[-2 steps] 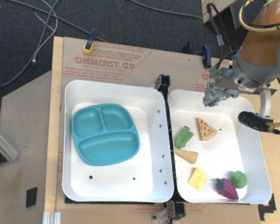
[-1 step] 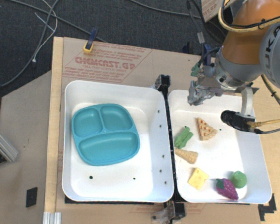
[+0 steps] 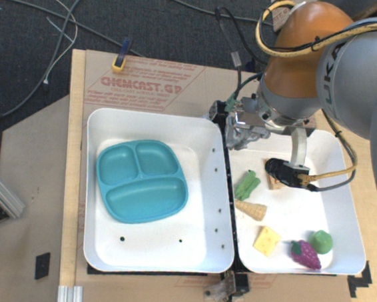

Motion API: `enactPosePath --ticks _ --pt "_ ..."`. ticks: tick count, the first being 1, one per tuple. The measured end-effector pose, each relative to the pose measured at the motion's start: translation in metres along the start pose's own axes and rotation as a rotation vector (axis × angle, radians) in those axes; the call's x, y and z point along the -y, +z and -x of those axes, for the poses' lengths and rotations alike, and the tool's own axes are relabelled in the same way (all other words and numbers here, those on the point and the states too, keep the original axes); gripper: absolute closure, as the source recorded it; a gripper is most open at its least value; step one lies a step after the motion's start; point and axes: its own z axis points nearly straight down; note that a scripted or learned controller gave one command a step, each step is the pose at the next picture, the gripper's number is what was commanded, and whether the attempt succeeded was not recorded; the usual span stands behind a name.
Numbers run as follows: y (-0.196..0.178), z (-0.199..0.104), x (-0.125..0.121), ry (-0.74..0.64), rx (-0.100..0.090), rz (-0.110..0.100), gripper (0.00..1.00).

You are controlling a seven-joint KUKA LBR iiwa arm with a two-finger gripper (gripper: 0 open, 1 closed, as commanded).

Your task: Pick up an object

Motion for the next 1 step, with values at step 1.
enactPosePath --ticks 1 --pt "0.0092 -0.0426 0.0065 0.001 0.001 0.0 1.0"
